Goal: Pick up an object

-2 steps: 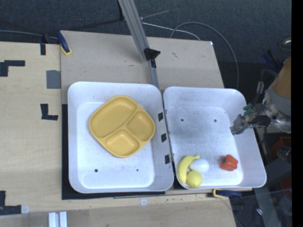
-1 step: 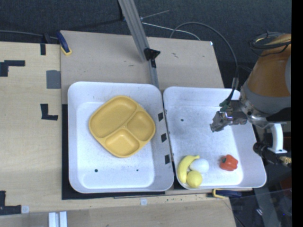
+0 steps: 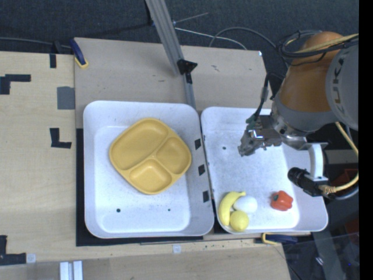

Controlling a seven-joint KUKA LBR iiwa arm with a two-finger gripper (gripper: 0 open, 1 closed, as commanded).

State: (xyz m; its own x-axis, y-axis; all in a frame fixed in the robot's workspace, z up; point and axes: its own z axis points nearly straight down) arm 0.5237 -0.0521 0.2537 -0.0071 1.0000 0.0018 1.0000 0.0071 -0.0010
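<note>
My gripper (image 3: 249,146) hangs over the middle of the right bin (image 3: 233,121), with nothing visible between its fingers. Below it, at the bin's front edge, a yellow banana (image 3: 228,203), a white egg-like ball (image 3: 247,205) and a yellow lemon (image 3: 239,219) lie bunched together. A small red pepper (image 3: 281,200) sits to their right, near the front right corner. The objects lie well in front of the gripper, apart from it.
A yellow three-compartment plate (image 3: 150,155) lies in the left bin (image 3: 99,214). A grey metal pole (image 3: 166,28) slants down from the top to the gap between the bins. A black cable connector (image 3: 303,181) hangs off the arm above the right bin's right side.
</note>
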